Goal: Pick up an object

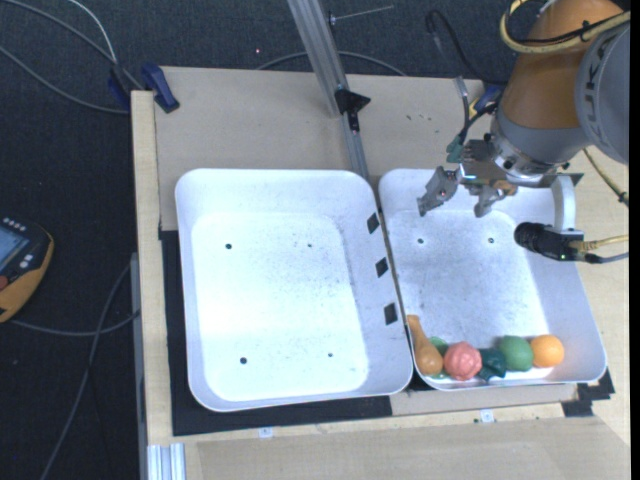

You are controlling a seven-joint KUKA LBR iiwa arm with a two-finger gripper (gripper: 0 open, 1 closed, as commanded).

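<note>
Down at the near wall of the right bin (pixel 566 298), that's where the action has to go: a huddle of small toy pieces, packed shoulder to shoulder. From left we've got an orange gourd-shaped piece (pixel 424 350) lying tilted into the corner, a pink ball (pixel 461 359) touching it, a dark teal scrap (pixel 492 364) wedged low, a green lump (pixel 516 352) and an orange ball (pixel 547 349) at the end of the row. Any one of them would do for the pick.

And the gripper (pixel 462 196)? It's hanging at the far end of that same bin, up by the back rim, fingers spread apart with nothing between them. Well apart from the pile, so a long travel toward the near wall is my read of what's needed.

The left bin (pixel 200 268) sits alongside, bare white floor, out of the play.

Now the risks. Those pieces are jammed against the wall, so a finger coming down could strike the rim or land on top of a neighbour instead of slipping beside it. Rounded shapes, too; I'd expect them to squirt sideways under a pinch. A closing grasp might easily come up with nothing.
</note>
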